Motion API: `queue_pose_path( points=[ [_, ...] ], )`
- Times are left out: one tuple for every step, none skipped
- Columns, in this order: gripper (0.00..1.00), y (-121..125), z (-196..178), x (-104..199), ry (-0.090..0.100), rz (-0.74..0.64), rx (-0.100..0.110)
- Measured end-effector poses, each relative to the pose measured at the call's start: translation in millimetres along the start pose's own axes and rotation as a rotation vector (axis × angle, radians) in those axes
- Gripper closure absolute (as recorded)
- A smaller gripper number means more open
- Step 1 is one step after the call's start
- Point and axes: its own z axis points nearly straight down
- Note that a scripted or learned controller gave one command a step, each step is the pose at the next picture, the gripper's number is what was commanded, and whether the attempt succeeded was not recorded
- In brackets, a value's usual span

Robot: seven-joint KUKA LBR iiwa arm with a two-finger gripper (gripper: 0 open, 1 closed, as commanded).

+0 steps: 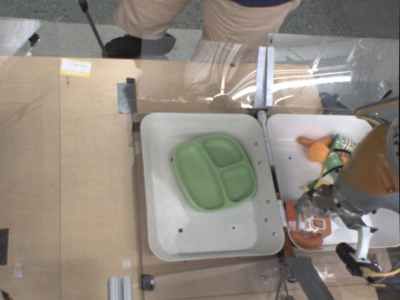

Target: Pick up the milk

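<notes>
The milk [310, 225], a small white carton with an orange-red label, lies on its side near the front left corner of the right bin [281, 136]. My gripper [317, 200] hangs low over the bin, just behind and above the carton and close to its top edge. The dark gripper body hides whether it touches the carton. The grey arm with its orange band [375, 161] reaches in from the right and covers much of the bin.
The left bin [156, 230] holds a green divided plate [215, 172]. At the back of the right bin lie an orange fruit [320, 152], an orange sausage-like piece [305, 140] and a green packet [343, 144]. A person stands beyond the bench.
</notes>
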Motion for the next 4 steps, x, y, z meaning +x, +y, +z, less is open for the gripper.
queue_pose_path(
  points=[
    [1.0, 2, -11, -1, 0.0, 0.001, -0.005],
    [1.0, -1, -90, 7, 0.0, -0.343, -0.002],
    [0.0, -1, -90, 6, 0.0, -0.343, -0.002],
    [0.0, 1, 0, -7, -0.003, -0.392, -0.001]
  ],
)
